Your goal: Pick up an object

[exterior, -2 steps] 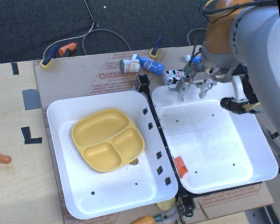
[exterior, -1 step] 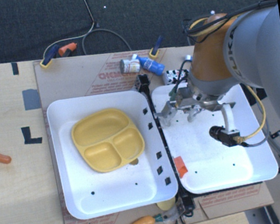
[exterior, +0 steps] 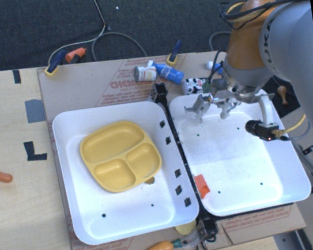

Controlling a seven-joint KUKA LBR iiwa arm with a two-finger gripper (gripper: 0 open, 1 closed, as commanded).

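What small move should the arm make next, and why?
Probably swing left toward the yellow plate in the left bin. The end effector hangs open over the right bin, with nothing between its fingers.

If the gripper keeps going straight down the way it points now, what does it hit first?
Most likely the bare white floor of the right bin. The gripper hangs over that bin's far end, and nothing lies under it as far as this slanted view shows; its height is unclear.
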